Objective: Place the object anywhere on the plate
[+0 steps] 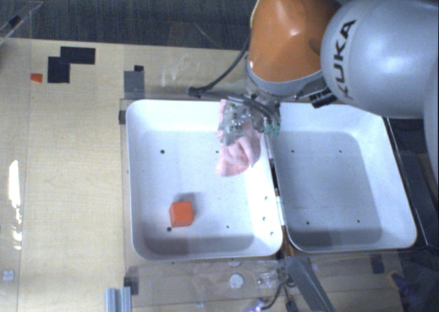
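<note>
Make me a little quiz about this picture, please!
1. True or false: the orange block lies in the left bin.
2. Which thing sits just below the hand in the picture? A) a pink soft thing B) a blue cup C) a green ball
3. Fill in: the band above the arm's wrist is coloured ____.

Key: 1 true. 2 A. 3 orange.
</note>
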`<state>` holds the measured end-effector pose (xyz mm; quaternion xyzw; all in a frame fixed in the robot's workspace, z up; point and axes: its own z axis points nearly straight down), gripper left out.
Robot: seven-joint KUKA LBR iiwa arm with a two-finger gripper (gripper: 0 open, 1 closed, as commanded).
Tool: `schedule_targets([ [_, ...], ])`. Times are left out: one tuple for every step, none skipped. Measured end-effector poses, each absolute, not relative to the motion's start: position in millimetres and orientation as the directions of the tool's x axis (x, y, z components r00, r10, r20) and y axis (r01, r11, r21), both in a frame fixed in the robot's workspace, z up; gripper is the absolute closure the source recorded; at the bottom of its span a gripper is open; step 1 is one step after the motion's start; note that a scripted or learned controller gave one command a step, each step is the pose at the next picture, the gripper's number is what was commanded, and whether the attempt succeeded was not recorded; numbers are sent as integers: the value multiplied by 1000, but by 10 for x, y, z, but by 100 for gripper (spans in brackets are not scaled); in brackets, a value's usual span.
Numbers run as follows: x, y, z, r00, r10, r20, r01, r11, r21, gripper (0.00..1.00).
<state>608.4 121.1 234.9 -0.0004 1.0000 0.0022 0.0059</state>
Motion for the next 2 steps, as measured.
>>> schedule_targets([
  [5951, 1714, 2321, -1000, -2, -10, -2, 1000, 5, 100],
  [5952, 1712, 2324, -1000, -1, -11, -1, 1000, 5, 0],
])
